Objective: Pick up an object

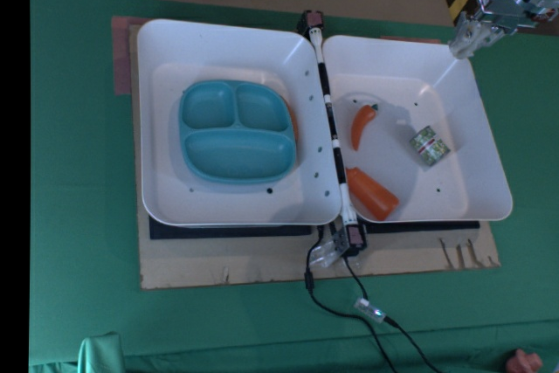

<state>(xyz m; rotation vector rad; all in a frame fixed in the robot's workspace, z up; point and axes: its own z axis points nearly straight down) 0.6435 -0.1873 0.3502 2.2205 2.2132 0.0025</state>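
Two white bins side by side on green tabletop [79, 144]. Left bin [162, 44]: one teal divided plate [236, 131] with three compartments, lying flat near the middle. Right bin [485, 188]: three items. One orange chili pepper [362, 125] near the divider, one orange carrot-like piece [374, 195] below it at the front left, one small green-labelled can [429, 145] lying tilted, further right. End effector [465, 37] at top right above the right bin's far corner, touching nothing, nothing between fingers; how far open, cannot tell.
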